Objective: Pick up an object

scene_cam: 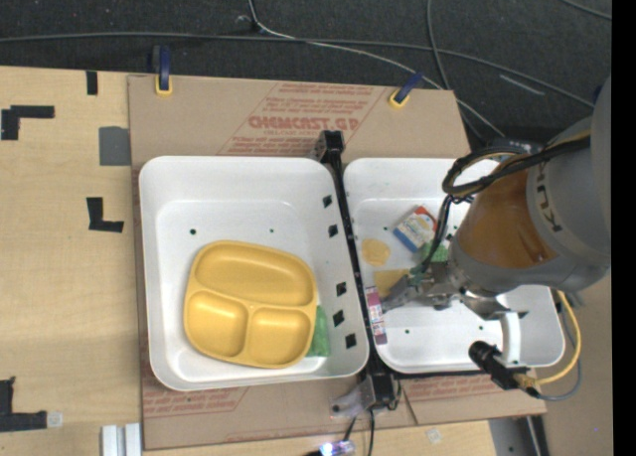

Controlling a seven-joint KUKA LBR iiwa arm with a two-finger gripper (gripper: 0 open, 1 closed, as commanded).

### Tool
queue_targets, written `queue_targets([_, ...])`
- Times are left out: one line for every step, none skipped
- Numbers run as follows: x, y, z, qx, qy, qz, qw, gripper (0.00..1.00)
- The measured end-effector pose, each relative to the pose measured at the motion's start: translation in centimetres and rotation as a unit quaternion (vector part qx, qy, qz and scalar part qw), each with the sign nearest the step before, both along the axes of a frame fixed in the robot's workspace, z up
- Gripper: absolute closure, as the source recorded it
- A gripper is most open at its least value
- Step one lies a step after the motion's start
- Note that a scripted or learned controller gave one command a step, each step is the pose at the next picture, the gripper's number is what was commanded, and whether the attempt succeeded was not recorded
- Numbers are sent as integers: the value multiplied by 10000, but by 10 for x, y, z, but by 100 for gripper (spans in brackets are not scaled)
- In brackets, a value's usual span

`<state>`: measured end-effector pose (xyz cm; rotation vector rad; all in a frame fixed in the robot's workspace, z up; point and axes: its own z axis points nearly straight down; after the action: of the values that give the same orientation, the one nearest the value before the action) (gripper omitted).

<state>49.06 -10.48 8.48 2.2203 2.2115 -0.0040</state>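
Several small items lie in the right bin (397, 355): a blue, white and red packet (414, 227) toward its far side, a pale round piece (375, 251) just left of that, and a yellowish scrap (388, 280) nearer the middle. A purple and white strip (376, 313) lies along the bin's left wall. The gripper (405, 288) is low in this bin, just beside the yellowish scrap, with something green (437, 253) showing at its wrist end; how far it is spread, and whether anything is caught in it, cannot be told from this angle. The grey arm (556, 206), with its orange band (502, 230), covers the right half of the bin.

In the left bin (164, 186) a yellow divided tray (248, 303) with three compartments lies flat, and a green object (319, 333) is wedged between its right edge and the bin wall. Both bins rest on a cardboard sheet (298, 116) with red printing, held at its far edge by two clamps (162, 76). Black cables (328, 39) cross the dark surface behind.
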Motion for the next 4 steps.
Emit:
queue_targets([0,2,11,12,1,12,10000,100])
queue_targets([7,0,55,35,10,26,10000,100])
queue_targets([15,7,103,34,0,30,10000,100])
queue_targets([22,16,158,32,-3,33,10000,100])
